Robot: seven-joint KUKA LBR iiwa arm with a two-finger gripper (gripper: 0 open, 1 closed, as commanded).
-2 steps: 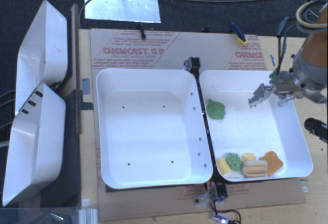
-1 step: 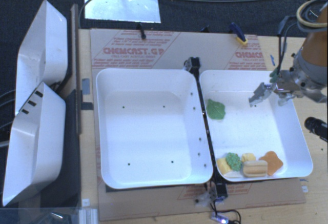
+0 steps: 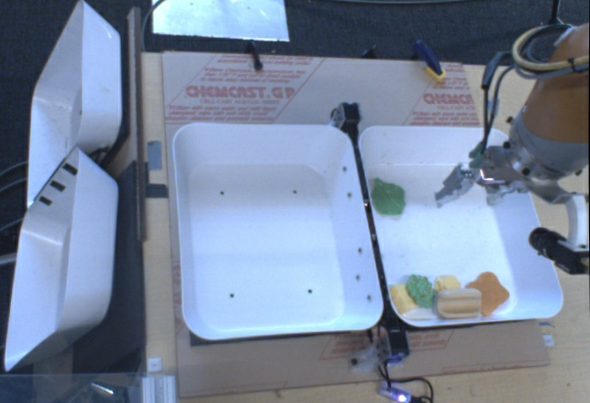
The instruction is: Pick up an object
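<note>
- Camera view: we see the metal gripper (image 3: 458, 182) at centre right, over the right bin (image 3: 525, 249); its slim fingers look spread, nothing between them.
- A bumpy green lump (image 3: 388, 198) lies left of it, near the divider.
- Along the bin's lower edge we see a yellow piece (image 3: 402, 299), a knobbly green one (image 3: 421, 289), a tan bun (image 3: 458, 302) and an orange lobed shape (image 3: 489, 291), clustered.
- The left bin (image 3: 198, 207) is smooth white plastic.

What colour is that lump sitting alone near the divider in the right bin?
Green, seen plainly in the camera view.
</note>
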